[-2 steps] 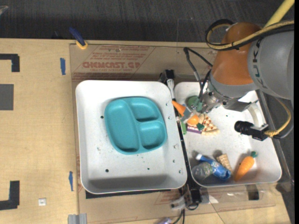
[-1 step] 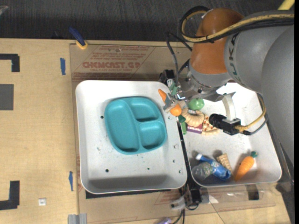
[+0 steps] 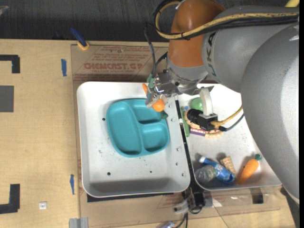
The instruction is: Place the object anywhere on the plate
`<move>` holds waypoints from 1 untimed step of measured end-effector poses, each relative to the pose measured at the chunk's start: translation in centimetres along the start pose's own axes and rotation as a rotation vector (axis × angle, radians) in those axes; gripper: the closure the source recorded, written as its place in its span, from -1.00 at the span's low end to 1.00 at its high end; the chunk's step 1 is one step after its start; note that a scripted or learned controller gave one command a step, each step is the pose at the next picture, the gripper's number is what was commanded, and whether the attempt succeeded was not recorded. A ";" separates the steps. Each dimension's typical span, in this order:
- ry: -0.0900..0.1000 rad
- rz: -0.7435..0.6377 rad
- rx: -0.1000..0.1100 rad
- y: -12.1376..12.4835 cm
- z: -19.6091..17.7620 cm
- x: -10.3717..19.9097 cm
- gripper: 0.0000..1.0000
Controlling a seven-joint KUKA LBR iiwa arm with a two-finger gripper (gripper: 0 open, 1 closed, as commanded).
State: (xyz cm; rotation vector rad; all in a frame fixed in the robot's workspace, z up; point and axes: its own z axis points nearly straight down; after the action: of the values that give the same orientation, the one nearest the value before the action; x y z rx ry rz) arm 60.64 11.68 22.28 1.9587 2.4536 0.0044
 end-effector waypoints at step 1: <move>0.000 -0.150 0.000 1.8 1.7 7.4 1.00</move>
State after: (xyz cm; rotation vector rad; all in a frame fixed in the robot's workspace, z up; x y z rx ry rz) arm 60.74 19.30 20.63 1.7698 2.5931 0.0040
